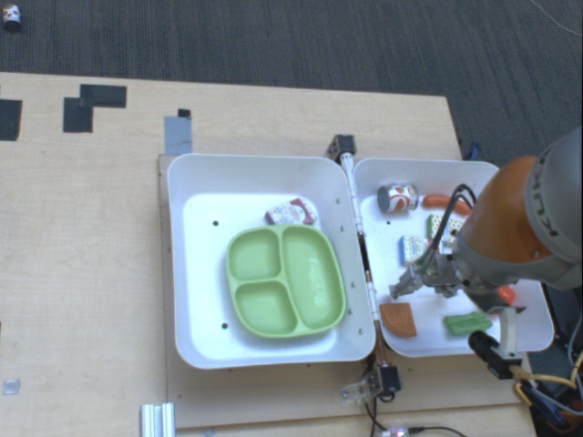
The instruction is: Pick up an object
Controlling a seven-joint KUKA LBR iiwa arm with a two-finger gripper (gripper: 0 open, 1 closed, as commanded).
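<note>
Objects for picking sit in two white bins: a green divided plate [287,282] fills the left bin [196,244] with a small red-and-white packet [292,212] at its far edge. In the right bin [373,217] lie a brown block [398,319], a green piece [466,322] and a can [397,198]. The gripper [421,279] hangs over that bin; whether its fingers are apart or together cannot be told.

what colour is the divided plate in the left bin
Light green: the three-compartment plate lies in the left bin, seen clearly in the camera view.
</note>
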